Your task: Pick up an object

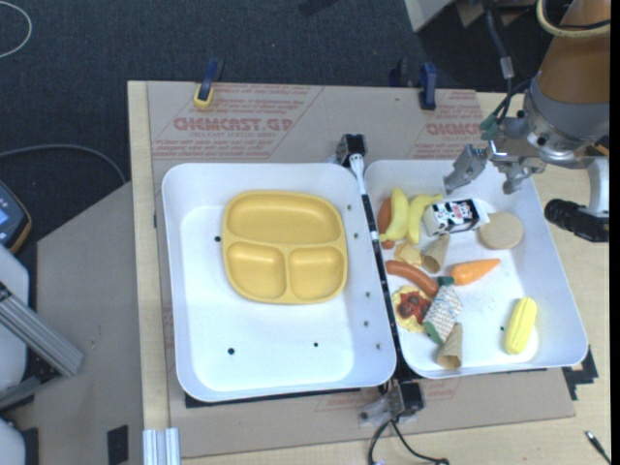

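The left bin [194,289] carries a yellow sectioned tray [285,244], while the right bin [562,289] holds the pickable toy food: banana [399,213], sausage [412,276], carrot [475,271], corn cob [520,325]. The gripper [494,170] hangs spread and empty above that bin's far edge. I'd judge this the approach step, so next comes a descent onto one piece (the black-and-white carton [452,215] lies nearest), though close neighbours may crowd the fingers.

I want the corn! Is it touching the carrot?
Apart. The camera view shows bare white bin floor between the corn and the carrot.
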Robot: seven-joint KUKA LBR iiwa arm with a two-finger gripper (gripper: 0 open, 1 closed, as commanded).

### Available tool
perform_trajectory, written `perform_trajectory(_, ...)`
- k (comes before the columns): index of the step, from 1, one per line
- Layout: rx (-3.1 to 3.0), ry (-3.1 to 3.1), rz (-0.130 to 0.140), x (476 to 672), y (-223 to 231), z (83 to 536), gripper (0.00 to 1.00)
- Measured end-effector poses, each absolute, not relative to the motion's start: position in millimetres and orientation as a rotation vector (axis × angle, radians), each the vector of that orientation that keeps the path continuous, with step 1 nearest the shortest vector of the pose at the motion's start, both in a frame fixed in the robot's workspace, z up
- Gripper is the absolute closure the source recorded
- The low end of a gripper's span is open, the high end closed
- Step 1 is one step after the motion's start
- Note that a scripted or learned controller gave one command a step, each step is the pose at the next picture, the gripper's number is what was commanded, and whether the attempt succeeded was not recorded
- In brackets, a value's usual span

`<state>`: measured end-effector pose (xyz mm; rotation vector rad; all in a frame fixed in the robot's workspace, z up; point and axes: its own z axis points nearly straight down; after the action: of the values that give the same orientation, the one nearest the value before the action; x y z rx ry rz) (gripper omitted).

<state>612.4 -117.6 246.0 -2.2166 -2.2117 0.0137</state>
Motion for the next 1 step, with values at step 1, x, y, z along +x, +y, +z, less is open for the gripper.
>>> perform_trajectory(1,-2.222,-2.222,0.0,614.7,-117.4,254.3,0.0)
